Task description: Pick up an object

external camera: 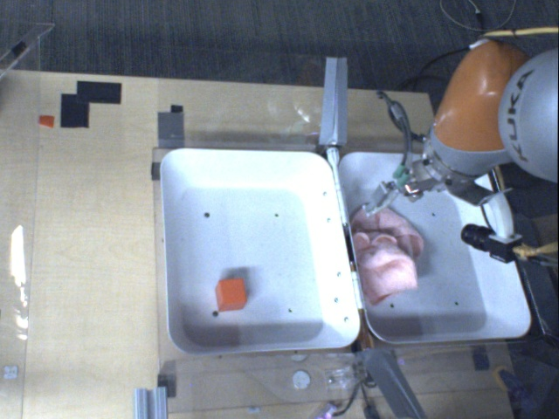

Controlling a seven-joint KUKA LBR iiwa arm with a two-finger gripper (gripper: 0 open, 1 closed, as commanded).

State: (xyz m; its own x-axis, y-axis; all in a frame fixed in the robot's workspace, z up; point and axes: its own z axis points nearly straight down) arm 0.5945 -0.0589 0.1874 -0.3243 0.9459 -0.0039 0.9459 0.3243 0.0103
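An orange cube [231, 294] lies in the left bin [183, 234], near its front. A pink, lumpy soft object [387, 254] rests in the right bin [472, 295], against its left wall. My gripper [377, 202] hangs over the right bin's back left part, just above the pink object's far end. The arm reaches in from the upper right, with its orange band [476, 94] above the wrist.
A metal divider post [333, 103] stands behind the seam between the two bins. Black blocks [86, 101] and a small orange marker [46, 121] sit on the wooden bench at the far left. A black fitting [489, 241] lies across the right bin's right side.
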